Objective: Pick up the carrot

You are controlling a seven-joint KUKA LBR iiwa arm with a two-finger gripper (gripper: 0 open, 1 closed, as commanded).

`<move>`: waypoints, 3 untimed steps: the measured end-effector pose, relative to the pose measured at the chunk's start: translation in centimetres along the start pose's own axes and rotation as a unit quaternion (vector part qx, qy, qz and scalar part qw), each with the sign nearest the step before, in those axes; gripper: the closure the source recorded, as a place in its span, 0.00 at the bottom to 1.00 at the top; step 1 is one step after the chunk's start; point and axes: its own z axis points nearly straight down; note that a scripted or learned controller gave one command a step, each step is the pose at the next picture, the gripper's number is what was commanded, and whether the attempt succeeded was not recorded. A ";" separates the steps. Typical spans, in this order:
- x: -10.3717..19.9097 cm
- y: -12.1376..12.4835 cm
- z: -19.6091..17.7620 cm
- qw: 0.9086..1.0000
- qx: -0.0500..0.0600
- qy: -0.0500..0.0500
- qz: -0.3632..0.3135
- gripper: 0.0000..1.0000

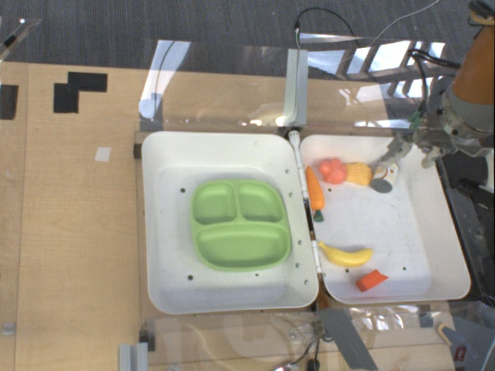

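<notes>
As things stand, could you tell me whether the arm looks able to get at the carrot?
Probably yes. The carrot lies uncovered in the right bin, with nothing on top. It does sit close against the bin's left wall, with the red fruit just beside its upper end, so room for the hand looks tight.

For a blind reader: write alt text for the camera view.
A carrot lies along the right bin's left wall, near a banana and corn. The gripper hovers by the corn. The left bin holds a green tray.
</notes>
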 end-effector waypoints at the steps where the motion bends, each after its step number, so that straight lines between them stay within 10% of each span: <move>1: 2.9 1.2 8.4 1.000 0.000 0.000 -0.023 0.00; 2: 6.9 2.6 13.6 0.999 -0.003 -0.002 -0.037 0.00; 3: 6.6 4.5 13.8 0.997 0.021 -0.001 -0.076 0.00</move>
